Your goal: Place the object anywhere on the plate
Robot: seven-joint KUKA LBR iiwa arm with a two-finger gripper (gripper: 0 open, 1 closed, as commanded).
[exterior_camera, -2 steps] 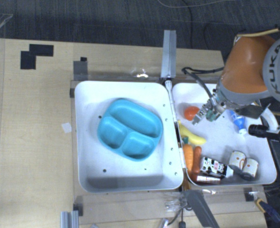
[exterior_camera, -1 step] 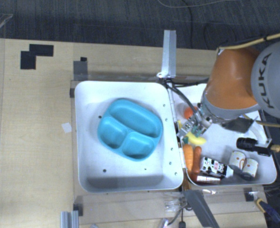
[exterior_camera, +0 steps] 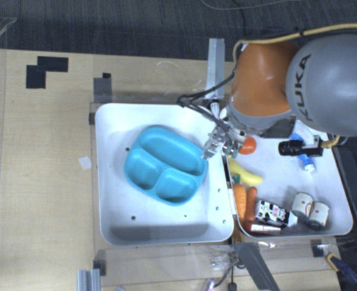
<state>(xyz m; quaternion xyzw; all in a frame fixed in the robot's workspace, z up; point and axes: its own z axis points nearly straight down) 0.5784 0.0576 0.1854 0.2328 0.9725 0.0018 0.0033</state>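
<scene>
Claw (exterior_camera: 217, 141) at plate (exterior_camera: 165, 163) rim, between bins, poss. en route to drop; grip state can't tell; banana (exterior_camera: 246, 173), carrot (exterior_camera: 241, 200) in rt bin.

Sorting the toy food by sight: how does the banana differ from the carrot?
The banana is yellow and curved; the carrot is orange and straighter. The banana lies slantwise, nearer the gripper; the carrot points along the right bin's left wall, nearer its front. Both lie loose in that bin.
</scene>
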